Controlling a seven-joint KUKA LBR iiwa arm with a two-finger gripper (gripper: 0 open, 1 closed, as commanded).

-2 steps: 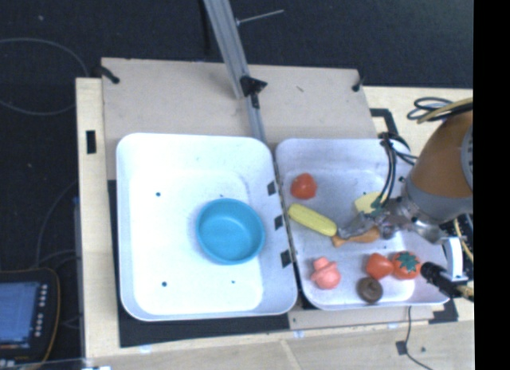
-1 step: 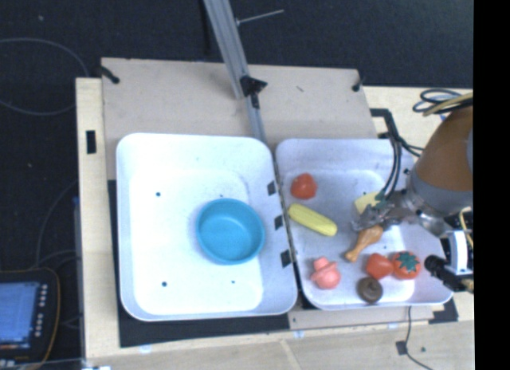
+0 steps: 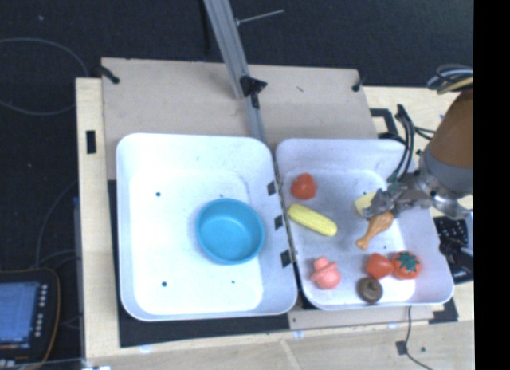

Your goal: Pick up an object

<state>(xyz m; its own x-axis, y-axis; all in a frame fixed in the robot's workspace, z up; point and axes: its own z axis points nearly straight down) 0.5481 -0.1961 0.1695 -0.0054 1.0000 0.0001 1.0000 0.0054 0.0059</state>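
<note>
My gripper hangs low over the right part of the right bin, below the grey arm with its orange band. Directly under and touching its lower edge lies a tan drumstick, slanting down to the left. A small yellow piece sits just left of the gripper. Further left in the same bin are a yellow corn cob and an orange-red ball. Whether anything is gripped is hidden from this angle.
Along the right bin's front lie a pink toy, a red pepper, a tomato with a green top and a brown ring. A blue bowl stands in the left bin. A grey pole rises behind.
</note>
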